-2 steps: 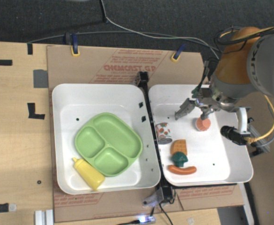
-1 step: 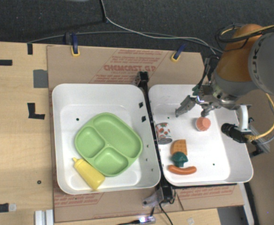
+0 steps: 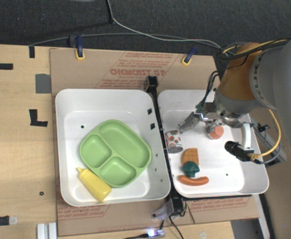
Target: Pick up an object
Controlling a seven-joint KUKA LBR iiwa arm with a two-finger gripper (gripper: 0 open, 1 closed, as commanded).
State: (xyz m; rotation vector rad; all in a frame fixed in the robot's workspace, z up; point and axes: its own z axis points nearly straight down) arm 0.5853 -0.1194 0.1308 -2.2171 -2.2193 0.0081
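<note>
2 white bins sit side by side on the tabletop (image 3: pixel 16 133). Left bin (image 3: pixel 68 103): green 3-compartment plate (image 3: pixel 115 152) w/ a yellow bottle (image 3: pixel 94 184) touching its lower-left edge. Right bin (image 3: pixel 249 183): small can (image 3: pixel 173 141) by the left wall, carrot (image 3: pixel 189 162) below-right of it, red sausage (image 3: pixel 193 180) at the front, small reddish item (image 3: pixel 215 132) further right. Arm's jaws (image 3: pixel 200 119) hover low over the bin's back, just left of the reddish item; can't tell if open or closed, nothing seen gripped.
</note>
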